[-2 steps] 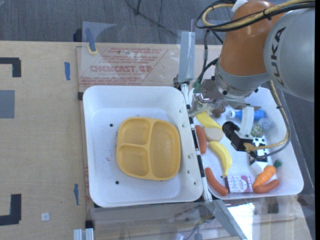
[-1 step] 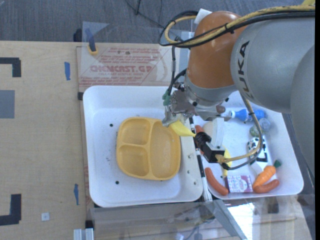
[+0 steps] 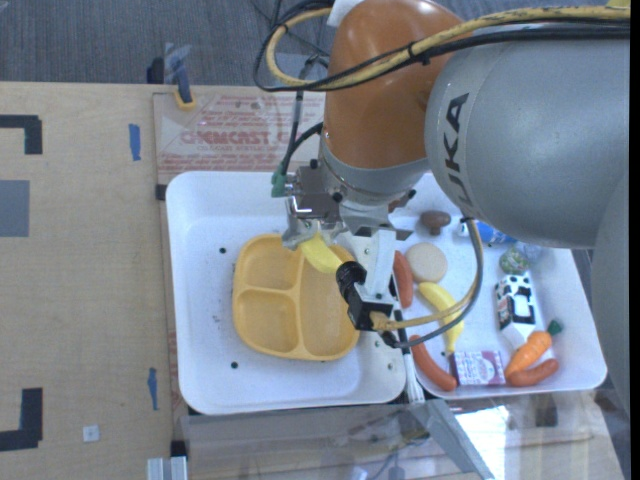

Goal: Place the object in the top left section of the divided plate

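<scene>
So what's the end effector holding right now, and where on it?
Cannot be told for sure: a yellow banana-like piece sits right under the end effector above the yellow divided plate, but the contact is hidden.

Bench (image 3: 80, 298): light wood top, two shallow white bins set side by side on it toward the right edge. Left bin (image 3: 200, 368) is seated nearer the bench centre; right bin (image 3: 585, 368) is butted against it, rims touching along the shared side. A printed cardboard sheet (image 3: 230, 133) is laid flat at the far edge, partly tucked under the left bin's far rim. Black angle marks (image 3: 25, 133) and blue tape strips (image 3: 134, 141) are stuck to the bare wood on the left side. A grey square patch (image 3: 12, 208) is seen at the left edge.
</scene>
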Controlling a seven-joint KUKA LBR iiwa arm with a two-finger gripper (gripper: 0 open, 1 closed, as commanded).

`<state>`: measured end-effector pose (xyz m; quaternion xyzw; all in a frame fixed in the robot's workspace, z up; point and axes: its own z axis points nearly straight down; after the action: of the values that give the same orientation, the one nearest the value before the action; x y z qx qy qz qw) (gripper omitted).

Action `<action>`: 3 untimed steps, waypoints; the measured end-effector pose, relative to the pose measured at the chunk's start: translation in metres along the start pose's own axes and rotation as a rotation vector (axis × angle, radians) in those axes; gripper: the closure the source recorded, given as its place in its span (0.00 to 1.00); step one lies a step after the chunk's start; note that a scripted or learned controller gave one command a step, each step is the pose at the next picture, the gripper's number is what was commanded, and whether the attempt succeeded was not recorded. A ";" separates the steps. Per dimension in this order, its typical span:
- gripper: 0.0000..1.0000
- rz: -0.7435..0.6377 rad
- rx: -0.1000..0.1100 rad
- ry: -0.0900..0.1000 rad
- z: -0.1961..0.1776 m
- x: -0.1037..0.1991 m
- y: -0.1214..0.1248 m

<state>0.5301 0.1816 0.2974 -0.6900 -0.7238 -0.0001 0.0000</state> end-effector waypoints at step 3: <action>0.00 -0.444 0.002 0.000 0.066 -0.091 -0.033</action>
<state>0.5009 0.0894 0.2317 -0.5136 -0.8580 0.0004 0.0007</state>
